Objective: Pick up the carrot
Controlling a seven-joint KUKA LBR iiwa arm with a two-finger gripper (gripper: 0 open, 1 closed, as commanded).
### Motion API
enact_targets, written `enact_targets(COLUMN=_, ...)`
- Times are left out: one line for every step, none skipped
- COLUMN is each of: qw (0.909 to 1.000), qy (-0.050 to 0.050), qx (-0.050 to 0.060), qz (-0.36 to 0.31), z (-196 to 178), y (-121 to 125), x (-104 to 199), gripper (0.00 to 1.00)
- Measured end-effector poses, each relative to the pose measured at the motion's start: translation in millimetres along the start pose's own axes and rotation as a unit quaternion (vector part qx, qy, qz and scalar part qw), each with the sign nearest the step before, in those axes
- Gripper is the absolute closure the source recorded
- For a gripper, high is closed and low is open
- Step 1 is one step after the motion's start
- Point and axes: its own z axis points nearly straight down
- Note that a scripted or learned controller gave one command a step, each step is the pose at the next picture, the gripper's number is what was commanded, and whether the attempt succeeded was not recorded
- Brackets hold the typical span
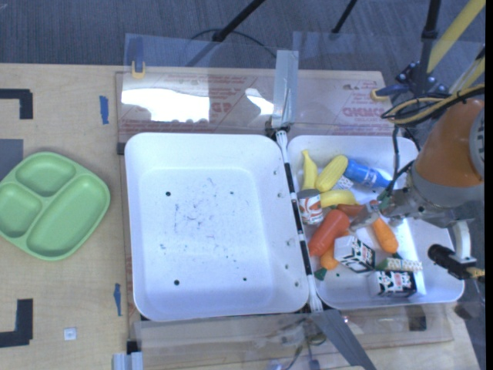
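Crowding carrot (384,235) (right bin (439,287)): cartons (394,282), corn (331,173).

Probably lab: tripod legs (254,6), bins (208,222).

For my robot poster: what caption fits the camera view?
KUKA arm reaching beside the carrot in the crowded right bin.

Green divided plate (52,204) beside bins (208,160)
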Motion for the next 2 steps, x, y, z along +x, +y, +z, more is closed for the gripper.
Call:
enact_targets(qw=1.0000, qy=-0.002, qx=-0.003, qz=0.001, z=-11.5, y=1.3, x=-1.9, gripper=1.00)
enact_targets(qw=0.9937, qy=0.000, qx=0.001, qz=-0.112, z=-116.4, y=-1.9, x=47.5, gripper=1.00)
